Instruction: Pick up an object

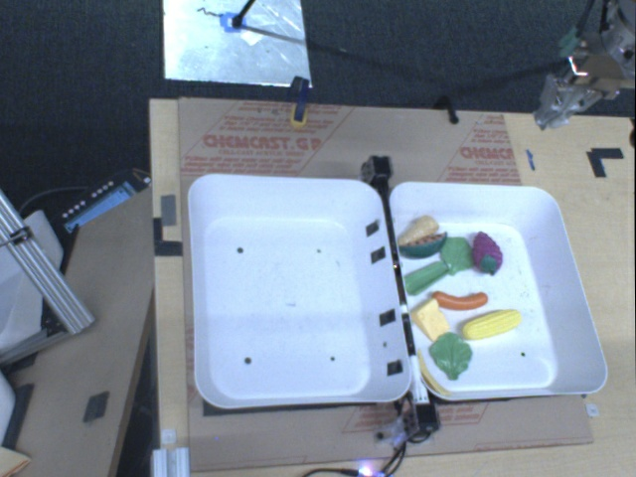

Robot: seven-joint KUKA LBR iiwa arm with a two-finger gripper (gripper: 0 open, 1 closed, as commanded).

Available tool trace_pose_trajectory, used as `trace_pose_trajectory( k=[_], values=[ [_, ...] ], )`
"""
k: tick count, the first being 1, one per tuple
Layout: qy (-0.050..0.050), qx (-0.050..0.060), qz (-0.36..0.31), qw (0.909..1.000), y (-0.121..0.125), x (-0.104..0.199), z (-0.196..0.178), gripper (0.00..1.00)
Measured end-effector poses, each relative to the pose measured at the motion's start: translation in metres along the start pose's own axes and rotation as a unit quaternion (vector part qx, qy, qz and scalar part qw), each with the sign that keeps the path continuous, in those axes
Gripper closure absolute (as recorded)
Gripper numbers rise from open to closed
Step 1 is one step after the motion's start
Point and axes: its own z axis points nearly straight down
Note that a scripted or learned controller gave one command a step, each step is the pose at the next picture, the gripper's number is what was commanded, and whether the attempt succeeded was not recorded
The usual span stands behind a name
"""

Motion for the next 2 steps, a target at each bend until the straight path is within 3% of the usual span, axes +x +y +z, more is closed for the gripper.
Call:
trace_pose_trajectory(
  k=[2],
  values=[
    [0.000,0.000,0.001,1.0000,-0.009,-0.038,-0.042,1.00]
  ],
)
